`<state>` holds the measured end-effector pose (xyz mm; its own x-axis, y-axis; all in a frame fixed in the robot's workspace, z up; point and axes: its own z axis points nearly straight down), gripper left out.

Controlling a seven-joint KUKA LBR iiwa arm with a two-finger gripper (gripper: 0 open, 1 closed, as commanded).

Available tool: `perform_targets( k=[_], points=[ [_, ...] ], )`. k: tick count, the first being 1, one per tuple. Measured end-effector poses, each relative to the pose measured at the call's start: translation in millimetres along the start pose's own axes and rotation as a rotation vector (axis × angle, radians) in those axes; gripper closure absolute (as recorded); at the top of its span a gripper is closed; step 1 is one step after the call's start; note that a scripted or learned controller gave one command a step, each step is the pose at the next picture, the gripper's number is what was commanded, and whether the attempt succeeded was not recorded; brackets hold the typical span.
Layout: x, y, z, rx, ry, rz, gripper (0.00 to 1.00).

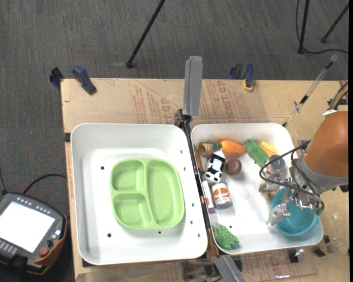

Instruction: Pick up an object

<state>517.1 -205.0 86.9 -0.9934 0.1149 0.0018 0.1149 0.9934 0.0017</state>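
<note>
My gripper (pixel 287 207) hangs low over the near right corner of the right bin (pixel 247 247), just above a teal bowl (pixel 295 222). Whether it is parted or closed I cannot tell; cables and wrist hardware crowd that spot, and nothing shows plainly between its tips. I judge the teal bowl to be my likeliest target, since it sits directly beneath me. It looks like thin, rigid plastic: light, smooth, probably slippery. I would pinch its rim, one tip inside and one outside, because the rounded body offers no flat to squeeze.

Along the near edge lies a small green knobbly toy (pixel 226 237), likely soft rubber and easy to grip across its width. Further up sits a little red-and-white can (pixel 222 195) on its side, stiff and inclined to roll; I would take it across the cylinder. Just beyond it is a black-and-white cube (pixel 215 168), firm with flat faces, and a dark brown round object (pixel 233 167), which may slip away.

At the far wall lie an orange carrot-shaped toy (pixel 232 146) and a green ridged one (pixel 257 152), both slim and light, best taken crosswise.

The left bin (pixel 82 157) holds a green divided plate (pixel 147 193), broad and flat, awkward for me.
</note>
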Motion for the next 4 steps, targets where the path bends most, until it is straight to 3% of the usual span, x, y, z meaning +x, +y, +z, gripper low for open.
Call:
perform_targets(
  k=[1,2,3,4],
  points=[
    [-1,2,-10,-0.001,-0.002,-0.004,1.0],
    [-1,2,-9,-0.002,-0.001,-0.005,0.0],
    [17,2,0,-0.001,0.0,0.074,0.0],
    [16,4,-9,-0.002,-0.001,0.067,1.0]
  ],
)
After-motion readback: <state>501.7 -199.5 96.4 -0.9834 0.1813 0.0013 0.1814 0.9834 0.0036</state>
